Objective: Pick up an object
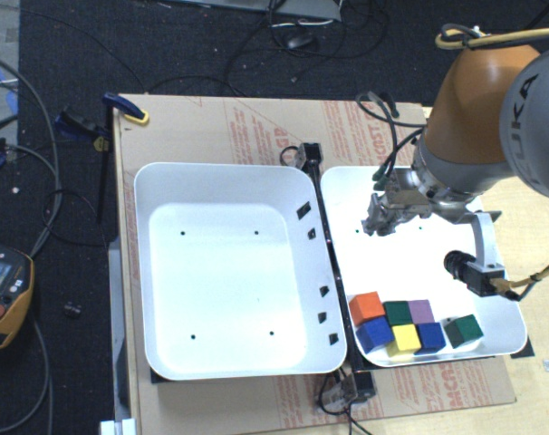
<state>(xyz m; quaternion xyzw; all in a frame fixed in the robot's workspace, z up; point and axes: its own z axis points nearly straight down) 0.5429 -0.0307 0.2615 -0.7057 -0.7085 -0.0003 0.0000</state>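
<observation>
White plastic bins sit side by side on the worktop (220,125), and all the candidate objects are crowded into the near corner of the right bin (347,188): an orange block (366,305), a dark green block (398,313), a purple block (420,311), two blue blocks (375,333) (430,336), a yellow block (405,338) and a second green block (463,330) set slightly apart toward the rim. The left bin (157,188) holds no blocks. The tool (381,217) hangs over the far, bare part of the right bin, well apart from the cluster, with nothing visibly between its tips; whether it is released or clenched I cannot tell from this angle. The main risk, as I judge it, is the tight packing: most blocks touch their neighbours, so descending tips could land on top of an adjacent block or shove the group against the bin wall instead of closing around one piece. The separated green block looks like the safest target.
</observation>
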